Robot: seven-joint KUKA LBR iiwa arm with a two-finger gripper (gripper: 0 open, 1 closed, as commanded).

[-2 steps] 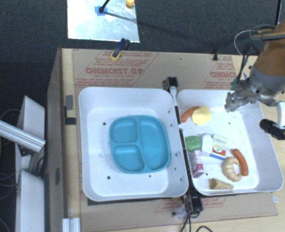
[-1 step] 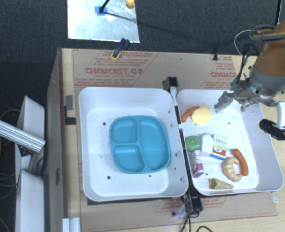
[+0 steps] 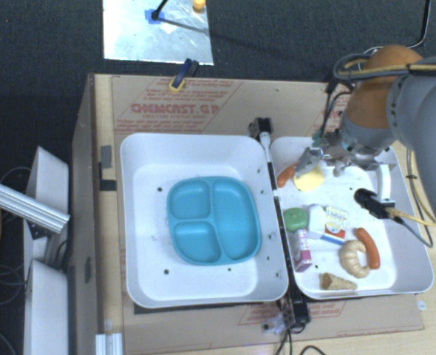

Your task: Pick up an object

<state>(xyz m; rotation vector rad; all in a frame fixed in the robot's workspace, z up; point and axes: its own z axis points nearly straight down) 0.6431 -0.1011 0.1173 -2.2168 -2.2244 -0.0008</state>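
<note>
My gripper [image 3: 323, 160] hangs low over the far left part of the right bin [image 3: 410, 272]. A pale yellow object [image 3: 309, 180] lies right under its tip, touching or nearly touching it. An orange carrot-like piece [image 3: 284, 175] lies just left of that, against the bin wall. Nearer the front of the same bin lie a green object [image 3: 295, 218], a white and red packet [image 3: 335, 224], a pink tube [image 3: 303, 250], a red sausage [image 3: 369, 246], a curled bread roll [image 3: 352, 259] and a bread wedge [image 3: 338, 280].
The left bin [image 3: 148, 168] holds a blue divided plate [image 3: 213, 220] in its middle. The arm's grey body and orange band [image 3: 384, 87] stand over the right bin's far right corner. The rim between the two bins [image 3: 274, 198] runs beside the carrot-like piece.
</note>
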